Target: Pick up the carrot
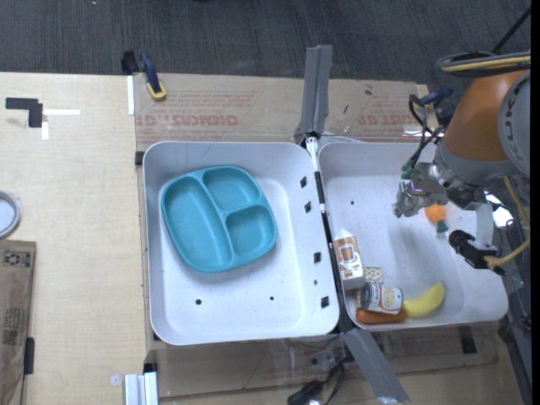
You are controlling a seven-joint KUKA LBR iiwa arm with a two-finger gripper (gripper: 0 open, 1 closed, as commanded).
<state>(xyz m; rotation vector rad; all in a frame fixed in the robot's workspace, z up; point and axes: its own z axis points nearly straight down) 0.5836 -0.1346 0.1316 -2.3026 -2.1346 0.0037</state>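
**A:** Where to look for the carrot [379, 316]?

**B:** Low in the frame, right of centre, inside the right bin [371, 188]. Lies flat along the bin's bottom wall, reddish-orange, running left to right. Touches the small can [382, 296] just above it.

**A:** And beside that?

**B:** A yellow banana [426, 300] to the right, curving upward, its left end against the can. Higher and to the left, a small brown-and-white carton [348, 258] close to the bin's left wall, with a pale packet [371, 273] between carton and can.

**A:** Where is the arm [477, 133]?

**B:** Reaches in from the right edge, orange band in the upper right of the frame, wrist pointing down and left over the upper right part of the same bin. Hangs well apart from the carrot, with bare white floor between.

**A:** State of the jaws?

**B:** Cannot tell; too dark and too tangled with cables at the wrist. Nothing seen held there.

**A:** Anything close to the wrist?

**B:** A small orange piece [434, 213] just to its right, partly hidden; hard to say what.

**A:** And the other bin?

**B:** The left bin [219, 310] carries a blue divided plate [219, 218] in its upper left part, three compartments, tilted a little.

**A:** Outside the bins?

**B:** Pale wooden tabletop [67, 167] on the left, and a blue-and-yellow clamp [152, 76] near the top.
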